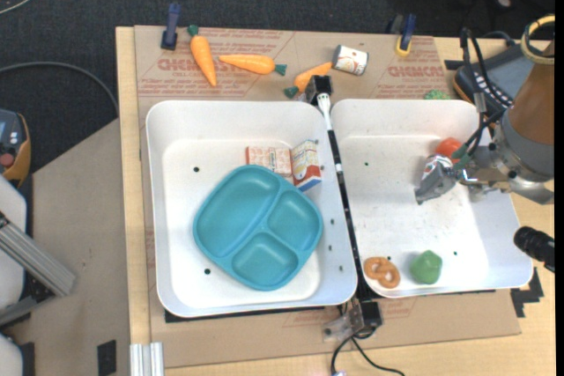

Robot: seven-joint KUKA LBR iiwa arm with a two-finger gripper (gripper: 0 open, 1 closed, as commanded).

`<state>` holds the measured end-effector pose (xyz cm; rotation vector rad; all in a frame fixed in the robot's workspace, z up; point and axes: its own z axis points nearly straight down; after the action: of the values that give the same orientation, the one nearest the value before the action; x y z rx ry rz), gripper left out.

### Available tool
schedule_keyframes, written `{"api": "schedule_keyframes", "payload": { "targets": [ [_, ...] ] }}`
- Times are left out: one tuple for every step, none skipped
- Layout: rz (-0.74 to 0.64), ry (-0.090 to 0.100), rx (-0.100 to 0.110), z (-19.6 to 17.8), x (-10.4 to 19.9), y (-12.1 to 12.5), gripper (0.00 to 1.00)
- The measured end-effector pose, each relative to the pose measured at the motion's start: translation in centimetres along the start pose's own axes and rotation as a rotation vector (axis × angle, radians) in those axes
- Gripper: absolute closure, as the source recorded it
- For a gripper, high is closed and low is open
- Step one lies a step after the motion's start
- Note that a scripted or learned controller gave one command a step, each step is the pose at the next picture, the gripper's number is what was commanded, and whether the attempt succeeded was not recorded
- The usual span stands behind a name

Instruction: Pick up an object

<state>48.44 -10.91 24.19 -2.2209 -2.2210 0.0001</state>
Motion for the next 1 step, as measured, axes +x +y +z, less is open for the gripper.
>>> {"api": "schedule_keyframes", "payload": {
  "targets": [
    [-0.015,0.004,-0.013,-9.64,11.99,-0.16,0.0]
  ]
}}
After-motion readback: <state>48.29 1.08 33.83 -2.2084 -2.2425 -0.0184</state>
